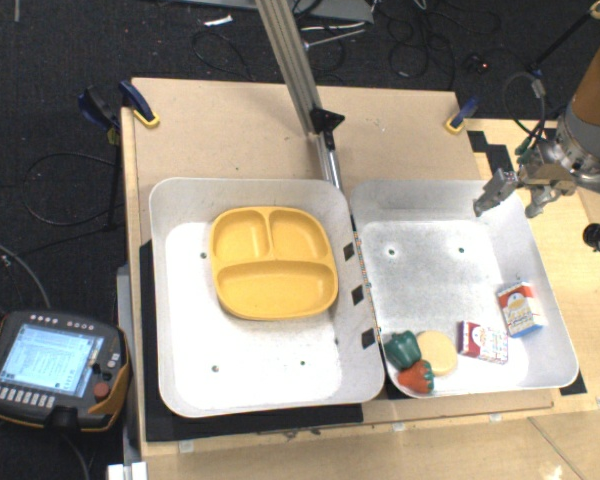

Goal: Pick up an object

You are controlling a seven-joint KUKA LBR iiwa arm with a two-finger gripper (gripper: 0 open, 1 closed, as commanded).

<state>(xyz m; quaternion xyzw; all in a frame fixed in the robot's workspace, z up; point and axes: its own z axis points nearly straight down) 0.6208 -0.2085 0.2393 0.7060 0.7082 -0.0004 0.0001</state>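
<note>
My gripper [516, 194] hangs over the far right edge of the right bin [430, 268], open, with nothing between its fingers. Well in front of it, a small red and white carton [520, 309] lies near the bin's right wall. A second red and white box [482, 341] rests a little nearer the front. At the bin's front edge sit a green pepper [402, 347], a red piece [416, 376] and a pale yellow round piece [438, 351], close together.
A yellow divided plate [274, 262] lies in the left bin [190, 368]. A slanted metal pole [290, 48] crosses the back of the bench down to the gap between the bins. Yellow clamps [140, 108] hold the bench corners. A teach pendant [50, 366] lies at the left.
</note>
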